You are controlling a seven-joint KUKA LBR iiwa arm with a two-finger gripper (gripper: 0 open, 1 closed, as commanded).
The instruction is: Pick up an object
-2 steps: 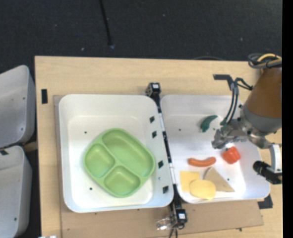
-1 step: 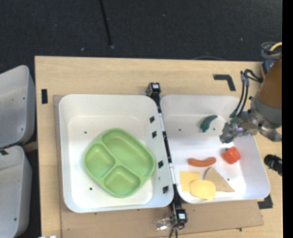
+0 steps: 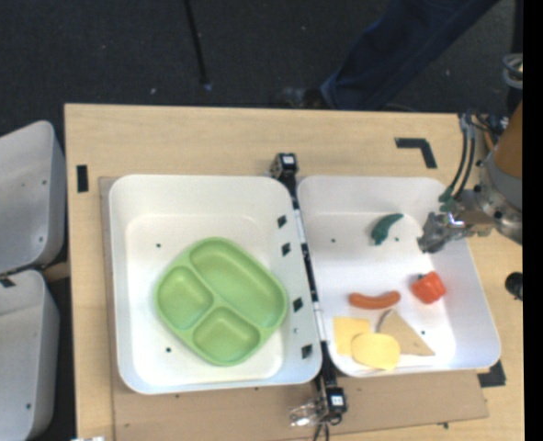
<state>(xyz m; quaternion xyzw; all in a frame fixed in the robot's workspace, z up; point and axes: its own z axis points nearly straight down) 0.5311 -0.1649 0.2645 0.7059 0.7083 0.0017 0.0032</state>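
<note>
— What did you have on screen?

— Dark carpet lay behind a pale wooden tabletop (image 3: 207, 136), and on it sat two shallow white bins side by side. The left bin (image 3: 124, 246) carried a green divided plate (image 3: 220, 299) with three compartments, lying flat near its middle.

— And the right bin?

— In the right bin (image 3: 345, 200) I saw five things. A dark green pepper-like piece (image 3: 385, 227) lay toward twelve o'clock. A red sausage (image 3: 375, 299) lay near the centre, with a small red-orange fruit (image 3: 427, 288) at its three o'clock, apart from it. At six o'clock a yellow slice (image 3: 348, 333) and a rounder yellow piece (image 3: 377, 350) overlapped, and a tan wedge (image 3: 401, 333) touched the round one.

— Where was the arm?

— My end effector (image 3: 434, 235) hung at the bin's three o'clock edge, just above the red-orange fruit and beside the green piece. I saw nothing between its fingers; whether they stood wide or narrow I could not tell.
</note>
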